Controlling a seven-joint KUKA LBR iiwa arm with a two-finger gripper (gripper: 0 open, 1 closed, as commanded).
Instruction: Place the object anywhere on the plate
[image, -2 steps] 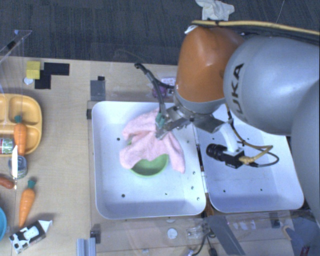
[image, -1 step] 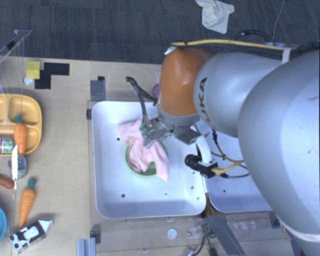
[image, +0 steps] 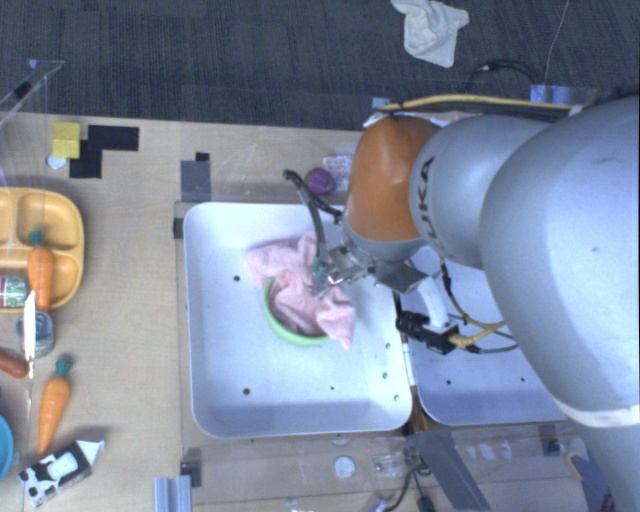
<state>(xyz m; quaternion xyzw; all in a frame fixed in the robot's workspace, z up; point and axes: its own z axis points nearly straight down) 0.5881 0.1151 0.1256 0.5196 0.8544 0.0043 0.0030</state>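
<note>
The grey arm with its orange band (image: 385, 185) reaches in from the right and hangs over the left white bin (image: 230, 390), which sits on the tabletop (image: 130, 400) beside the right white bin (image: 480, 395). The gripper (image: 325, 275) is low over the middle of the left bin, right at the upper right part of a pink cloth (image: 300, 285). The cloth lies crumpled across a green plate (image: 290, 330), covering most of it, so that a curved stretch of the plate's rim shows along the cloth's lower left side. The gripper touches or presses into the cloth's folds, but the pink fabric and the wrist hide the fingertips, so it cannot be told whether they are apart, together or clamped on the cloth. A small purple object (image: 320, 181) rests just beyond the far edge of the left bin, close to the arm. Toward the left edge of the tabletop lies a yellow divided tray (image: 55, 215) with a toy carrot (image: 39, 275) on it, and a second toy carrot (image: 52, 400) lies nearer the front left corner, beside a small black-and-white carton (image: 60, 468). Beyond the tabletop's far edge, a pale crumpled rag (image: 432, 28) lies on the dark floor (image: 200, 50).
</note>
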